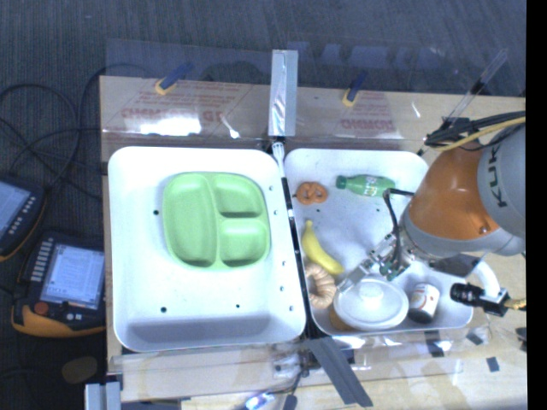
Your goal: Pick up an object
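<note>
Claw: the two-finger gripper (382, 263) hangs low inside the right-hand shallow white bin (410, 162), at the end of the grey arm with the orange band (453, 207). It sits just above the far edge of the round white bowl-like dish (371, 304). The small metal parts at its tip are too indistinct to read, so its state cannot be told, and nothing can be seen caught in it.

Contents, right bin:
- yellow banana (320, 252), lying along the left wall, just left of the claw
- small orange pretzel-shaped item (311, 193), far left corner
- green plastic bottle (365, 184), lying on its side at the far wall
- tan lumpy item (322, 287), near left, touching the dish's left side
- small white cylinder with a dark band (422, 300), just right of the dish

Contents, left bin (137, 178):
- light green divided plastic tray (215, 219), well apart from the claw

Task status: judged early. The arm is down among the candidates, nearest the dish and the banana, but every object lies on a bin floor. Grasp and lift remain to be done.
</note>
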You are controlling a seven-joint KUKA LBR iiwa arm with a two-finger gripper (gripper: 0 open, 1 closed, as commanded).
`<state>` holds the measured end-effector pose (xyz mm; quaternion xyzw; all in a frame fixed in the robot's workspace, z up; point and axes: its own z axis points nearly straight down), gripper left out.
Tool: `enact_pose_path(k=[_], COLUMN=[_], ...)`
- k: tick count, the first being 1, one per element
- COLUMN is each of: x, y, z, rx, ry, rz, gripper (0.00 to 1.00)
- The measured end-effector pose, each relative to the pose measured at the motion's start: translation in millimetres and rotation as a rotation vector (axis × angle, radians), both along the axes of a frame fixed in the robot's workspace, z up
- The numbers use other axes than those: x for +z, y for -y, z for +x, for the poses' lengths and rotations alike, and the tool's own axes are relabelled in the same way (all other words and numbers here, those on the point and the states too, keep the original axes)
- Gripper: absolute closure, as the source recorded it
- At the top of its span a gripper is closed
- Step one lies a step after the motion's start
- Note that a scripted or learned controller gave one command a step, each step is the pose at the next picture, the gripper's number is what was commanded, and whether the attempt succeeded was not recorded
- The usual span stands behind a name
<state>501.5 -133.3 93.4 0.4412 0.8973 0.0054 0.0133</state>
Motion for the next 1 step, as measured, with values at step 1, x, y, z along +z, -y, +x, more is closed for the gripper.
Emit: enact_pose_path(k=[1], x=[-1.5], y=[-20.1], z=[-4.5], rx=[-0.309], ry=[-0.007], rz=[0.003], gripper=[0.00])
